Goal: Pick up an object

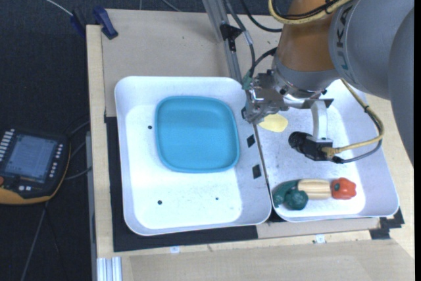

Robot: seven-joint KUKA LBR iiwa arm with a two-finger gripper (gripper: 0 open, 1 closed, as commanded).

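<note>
Yellow piece (pixel 274 122) (flat, pale) lies just beneath the gripper (pixel 258 108).

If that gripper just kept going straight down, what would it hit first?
Most likely the pale yellow object lying in the right bin, just under the gripper. Depth is hard to judge from this slanted view.

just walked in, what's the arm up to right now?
The KUKA arm reaches in from the right, with its gripper low over the right bin, near the wall shared with the left bin. A pale yellow piece lies right beside the gripper, but I can't see anything held. At the right bin's near edge lie a dark green item, a tan stick-shaped item and a red one. The left bin holds a blue plate.
</note>
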